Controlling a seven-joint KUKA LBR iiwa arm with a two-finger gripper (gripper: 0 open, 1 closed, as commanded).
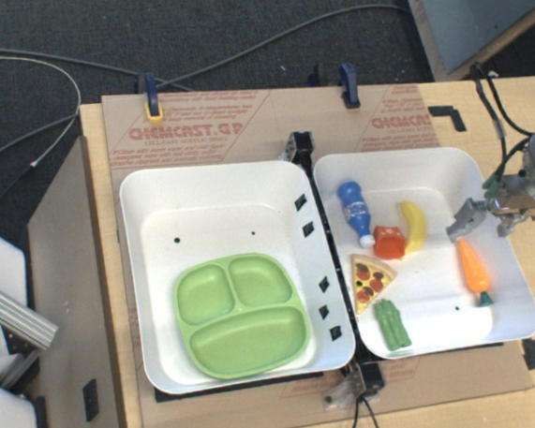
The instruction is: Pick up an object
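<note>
We see the end effector (487, 212) at the right side of the right bin (451, 164), just above the top end of the orange carrot (473, 267). One grey finger points to the left, over the white floor of the bin, but the other finger is not clear for us, so we cannot tell how far it is open, and we see no object between the fingers. The carrot lies near the right wall of this bin, its green tip pointing to the front edge. In the same bin, a blue bottle (353, 209) with a white and red cap lies near the left wall, and a yellow banana (413, 223) lies to the right of it. A red toy (390, 243) sits between the bottle cap and the banana, touching or almost touching both. Below it there is a pizza slice (370, 278), and just below the pizza slice a green vegetable (391, 324) lies close to the front wall. The left bin (153, 200) holds a light green divided plate (242, 312) with three compartments, placed in the front half of the bin. Both bins stand side by side on the counter (113, 270), which is covered with brown cardboard.
</note>
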